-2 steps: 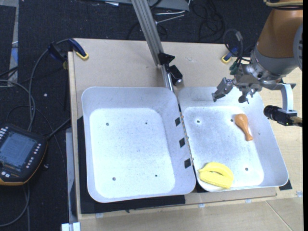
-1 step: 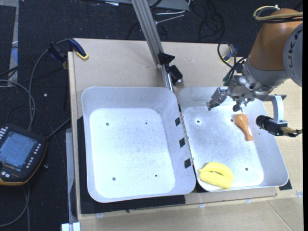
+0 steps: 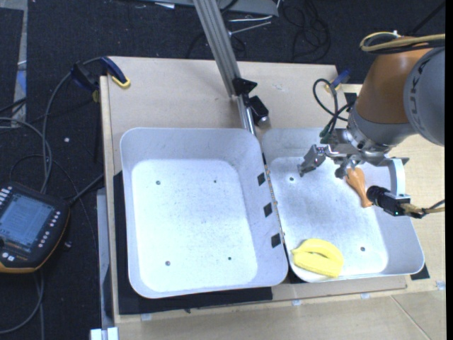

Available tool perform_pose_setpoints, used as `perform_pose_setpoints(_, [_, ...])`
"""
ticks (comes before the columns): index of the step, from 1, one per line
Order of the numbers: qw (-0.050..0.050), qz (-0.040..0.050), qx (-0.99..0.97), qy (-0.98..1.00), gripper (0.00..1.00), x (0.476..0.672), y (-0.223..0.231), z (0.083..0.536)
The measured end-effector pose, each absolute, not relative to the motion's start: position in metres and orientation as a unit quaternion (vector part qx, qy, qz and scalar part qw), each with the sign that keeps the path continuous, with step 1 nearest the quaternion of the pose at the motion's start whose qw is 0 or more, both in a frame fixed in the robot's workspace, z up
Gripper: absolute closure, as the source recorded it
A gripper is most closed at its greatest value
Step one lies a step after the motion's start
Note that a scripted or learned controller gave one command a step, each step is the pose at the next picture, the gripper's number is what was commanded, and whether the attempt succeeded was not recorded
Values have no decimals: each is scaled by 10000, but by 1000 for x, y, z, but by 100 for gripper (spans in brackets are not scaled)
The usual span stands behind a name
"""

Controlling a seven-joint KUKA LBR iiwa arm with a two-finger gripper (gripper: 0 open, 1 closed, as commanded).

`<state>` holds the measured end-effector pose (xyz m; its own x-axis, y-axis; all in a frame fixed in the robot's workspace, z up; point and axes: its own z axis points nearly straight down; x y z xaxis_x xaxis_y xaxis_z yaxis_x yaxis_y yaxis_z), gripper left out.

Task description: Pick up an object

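The arm reaches in from the right, and the gripper [image 3: 327,160] hangs over the upper part of the right bin [image 3: 311,204], fingers apart with nothing between them. An orange-handled brush [image 3: 358,184] lies just beside it; a yellow banana-like object [image 3: 318,258] sits well apart at the bin's near edge. The brush looks the handier target. The left bin [image 3: 191,211] holds nothing pickable.

Robotics lab, wooden bench [image 3: 177,83] with 2 white bins [image 3: 187,204], loose floor cables [image 3: 42,147], teach pendant [image 3: 25,225]
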<state>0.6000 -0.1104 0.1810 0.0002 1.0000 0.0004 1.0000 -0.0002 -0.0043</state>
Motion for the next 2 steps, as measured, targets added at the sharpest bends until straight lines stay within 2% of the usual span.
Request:
perform_pose_setpoints(1, [16,13,-7070,-7072,0,596,-102,134])
perform_pose_setpoints(2, [-2,-2,-7073,-7070,100,597,-102,146])
